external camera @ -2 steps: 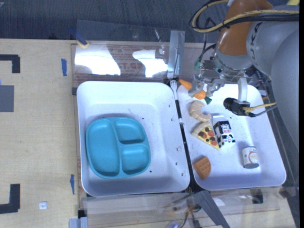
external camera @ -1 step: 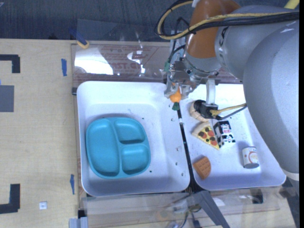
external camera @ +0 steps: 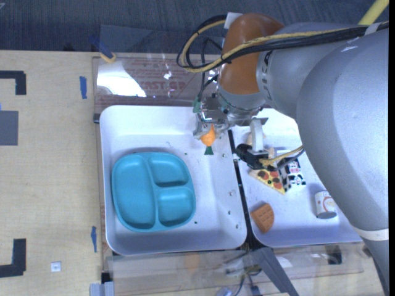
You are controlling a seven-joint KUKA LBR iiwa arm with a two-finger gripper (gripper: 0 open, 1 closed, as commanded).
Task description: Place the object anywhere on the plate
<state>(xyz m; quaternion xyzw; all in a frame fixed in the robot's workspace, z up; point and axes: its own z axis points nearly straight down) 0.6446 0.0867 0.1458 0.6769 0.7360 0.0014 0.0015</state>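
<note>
- Bench (external camera: pixel 49 165) of pale wood with blue tape marks (external camera: pixel 83 86), dark carpet (external camera: pixel 62 11) beyond
- Gripper (external camera: pixel 207 128) pinches an orange carrot (external camera: pixel 209 137) over the left bin (external camera: pixel 123 119)
- Blue plate (external camera: pixel 153 190) lies well apart from it

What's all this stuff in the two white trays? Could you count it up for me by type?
blue plate: 1
toy-like food pieces: 3 (orange carrot-like piece, pizza slice, brown bread-like piece)
small white can: 1
Total: 5
A speckled bit beside the pizza slice is too small to tell apart, so it is not counted.
</note>
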